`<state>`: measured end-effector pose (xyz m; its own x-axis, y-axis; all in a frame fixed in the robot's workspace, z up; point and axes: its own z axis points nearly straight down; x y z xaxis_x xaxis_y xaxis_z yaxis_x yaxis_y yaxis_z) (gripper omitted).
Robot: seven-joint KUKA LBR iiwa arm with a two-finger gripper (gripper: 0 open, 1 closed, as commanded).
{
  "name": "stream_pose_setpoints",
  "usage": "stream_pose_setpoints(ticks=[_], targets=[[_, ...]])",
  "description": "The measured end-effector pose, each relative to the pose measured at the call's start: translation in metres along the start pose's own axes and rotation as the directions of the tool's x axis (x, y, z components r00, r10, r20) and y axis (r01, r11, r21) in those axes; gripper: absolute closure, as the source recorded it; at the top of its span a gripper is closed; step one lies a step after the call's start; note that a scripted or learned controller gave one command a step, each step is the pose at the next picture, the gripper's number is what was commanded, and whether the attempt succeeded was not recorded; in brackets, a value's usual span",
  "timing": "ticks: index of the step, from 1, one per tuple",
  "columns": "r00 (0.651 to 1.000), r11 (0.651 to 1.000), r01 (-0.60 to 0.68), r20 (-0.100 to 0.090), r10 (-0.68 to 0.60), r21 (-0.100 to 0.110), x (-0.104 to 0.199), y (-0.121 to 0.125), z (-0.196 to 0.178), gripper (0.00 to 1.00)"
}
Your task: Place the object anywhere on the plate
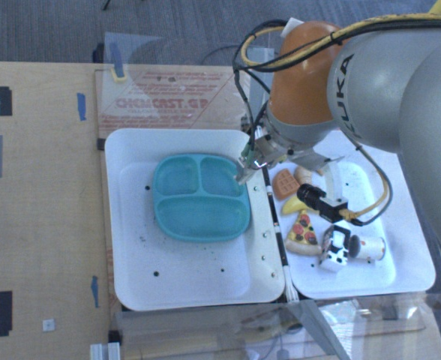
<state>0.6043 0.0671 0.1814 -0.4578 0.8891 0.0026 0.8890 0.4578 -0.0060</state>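
Plate: teal, three-compartment plate (202, 199), centre frame, in left bin (130, 276).
End effector: end effector (247, 169) over plate's upper-right rim; finger state cannot tell.
Objects: pizza slice (304, 229), waffle (284, 183) in right bin (408, 253), right of plate.

Two shallow white bins sit side by side on a wooden bench (40, 201), the left bin (130, 268) touching the right bin (408, 268) along their inner rims. Strips of blue tape (81, 106) mark the bench's pale surface. Behind the bins lies a clear plastic sheet with red lettering (164, 100). Beyond that is grey carpet (48, 13).
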Motion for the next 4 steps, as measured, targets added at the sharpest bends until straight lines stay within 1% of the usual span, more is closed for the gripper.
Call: stream_pose_setpoints(ticks=[1, 4], targets=[[1.000, 1.000, -0.001, 0.000, 0.001, 0.000, -0.0004, -0.0001, 0.0000, 0.00], [1.000, 1.000, -0.001, 0.000, 0.001, 0.000, -0.0005, -0.0002, 0.0000, 0.00]])
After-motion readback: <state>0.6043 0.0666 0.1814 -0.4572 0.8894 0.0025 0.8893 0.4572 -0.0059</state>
